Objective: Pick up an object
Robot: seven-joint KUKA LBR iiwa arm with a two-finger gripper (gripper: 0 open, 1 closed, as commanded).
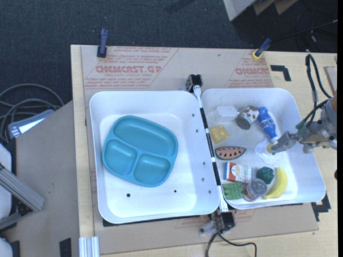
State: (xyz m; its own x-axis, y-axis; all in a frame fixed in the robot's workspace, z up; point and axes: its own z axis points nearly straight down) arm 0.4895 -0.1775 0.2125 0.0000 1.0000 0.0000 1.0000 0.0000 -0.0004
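Observation:
The right bin (305, 170) holds several small objects. A white packet (226, 112), a brown and grey can (246, 116) and a blue bottle (266, 122) lie at its far side. Nearer the divider are a yellow block (218, 133) and a watermelon slice toy (230, 153). At the near side sit a red and white packet (237, 171), a green piece (233, 190), a dark green object (265, 173), a grey cup (257, 187) and a banana (278, 183). My gripper (276, 145) reaches in from the right, low over the bin's middle, just below the blue bottle.
The left bin (102, 111) holds a blue divided plate (140, 150). A black clamp (194, 81) sits at the far end of the rim between the bins. Cables (316, 84) hang at the bench's right edge.

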